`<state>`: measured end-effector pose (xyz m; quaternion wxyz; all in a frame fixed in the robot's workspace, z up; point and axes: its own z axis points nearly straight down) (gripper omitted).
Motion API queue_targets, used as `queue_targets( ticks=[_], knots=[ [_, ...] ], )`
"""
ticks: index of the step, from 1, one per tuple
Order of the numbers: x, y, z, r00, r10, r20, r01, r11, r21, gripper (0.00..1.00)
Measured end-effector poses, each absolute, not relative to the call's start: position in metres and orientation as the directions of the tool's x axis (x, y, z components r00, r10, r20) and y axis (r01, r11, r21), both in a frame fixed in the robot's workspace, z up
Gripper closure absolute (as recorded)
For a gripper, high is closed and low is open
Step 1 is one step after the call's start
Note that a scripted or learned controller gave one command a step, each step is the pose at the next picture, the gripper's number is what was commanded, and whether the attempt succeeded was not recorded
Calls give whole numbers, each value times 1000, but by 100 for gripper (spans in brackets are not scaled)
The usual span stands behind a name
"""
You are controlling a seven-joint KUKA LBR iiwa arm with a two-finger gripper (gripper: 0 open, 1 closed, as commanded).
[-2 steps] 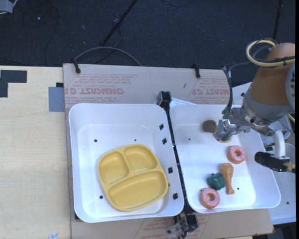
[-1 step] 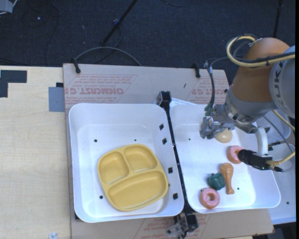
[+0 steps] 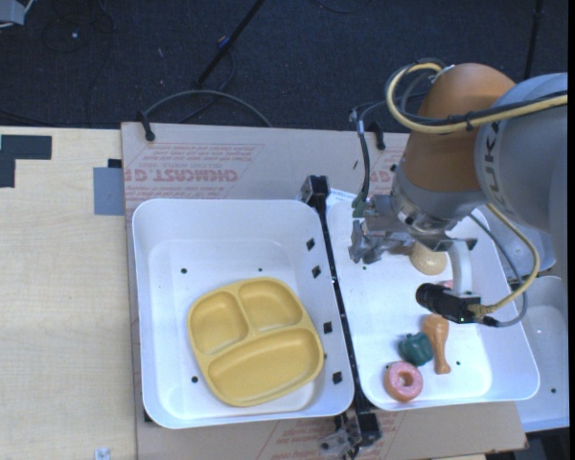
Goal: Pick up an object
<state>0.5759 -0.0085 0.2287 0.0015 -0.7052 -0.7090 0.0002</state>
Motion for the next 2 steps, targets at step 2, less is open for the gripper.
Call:
queue_targets(
  ticks=[2],
  knots=[
    [571, 105, 229, -6, 1000, 1, 1000, 6, -3, 100]
  ],
)
